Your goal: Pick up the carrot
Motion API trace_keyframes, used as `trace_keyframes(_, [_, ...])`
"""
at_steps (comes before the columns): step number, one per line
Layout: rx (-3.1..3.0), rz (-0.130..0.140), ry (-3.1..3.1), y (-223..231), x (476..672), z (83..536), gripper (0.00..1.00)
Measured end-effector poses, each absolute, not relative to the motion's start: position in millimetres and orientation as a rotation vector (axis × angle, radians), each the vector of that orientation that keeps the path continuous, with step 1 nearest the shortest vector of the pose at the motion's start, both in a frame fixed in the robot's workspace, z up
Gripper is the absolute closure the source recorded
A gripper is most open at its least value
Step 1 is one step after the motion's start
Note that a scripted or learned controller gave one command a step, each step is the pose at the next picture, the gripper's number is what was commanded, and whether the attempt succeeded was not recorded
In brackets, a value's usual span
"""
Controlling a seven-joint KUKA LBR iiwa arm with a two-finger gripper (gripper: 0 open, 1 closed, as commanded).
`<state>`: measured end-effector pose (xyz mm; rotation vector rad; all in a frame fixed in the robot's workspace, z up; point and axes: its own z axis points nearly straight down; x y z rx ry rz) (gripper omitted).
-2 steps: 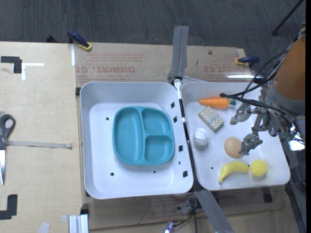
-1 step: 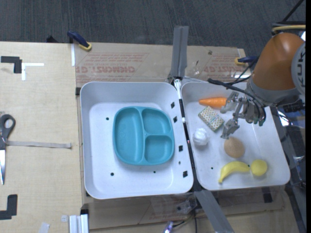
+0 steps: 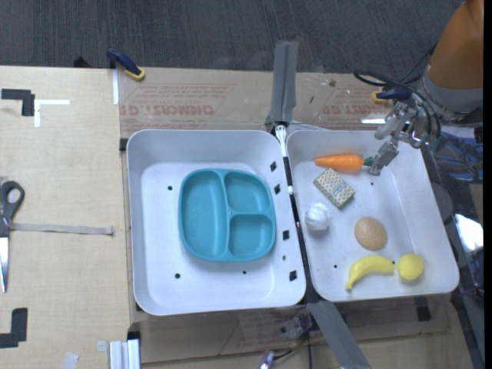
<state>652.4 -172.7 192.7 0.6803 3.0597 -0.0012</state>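
The surface [image 3: 61, 206] stretches away to the left of the claw, pale wood with scissors [image 3: 8, 206] lying at its far left edge. On it sit the two white bins. The left bin [image 3: 154, 283] lies well to the left of the claw and holds a blue divided plate [image 3: 227, 214]. The right bin [image 3: 430, 198] is the one the claw works over, at its upper right part.

The grey arm [image 3: 457, 52] with its orange band comes in from the upper right, and the claw [image 3: 380, 160] hangs at its end, fingers pointed down and to the left toward the bin floor. Whether those fingers are spread or closed cannot be told from this view; nothing is seen between them.

The carrot [image 3: 339, 161] lies just beside the claw, directly to its left, its green top end nearest the fingertips and seemingly touching or almost touching them. Its long axis runs left to right, so it points straight at the claw, orange tip away.

Below and left of the claw sit a speckled sponge block [image 3: 334, 187] close under the carrot, a white ball-like thing [image 3: 317, 217], a brown egg [image 3: 370, 233], a banana [image 3: 367, 270] and a lemon [image 3: 410, 267].

As a judgement: the claw needs a short shift left over the carrot's middle, with fingers straddling the long axis.
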Motion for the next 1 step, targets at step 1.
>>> trace_keyframes(1, [0.731, 0.000, 3.051, -110.3, 650.0, 143.3, 0.00])
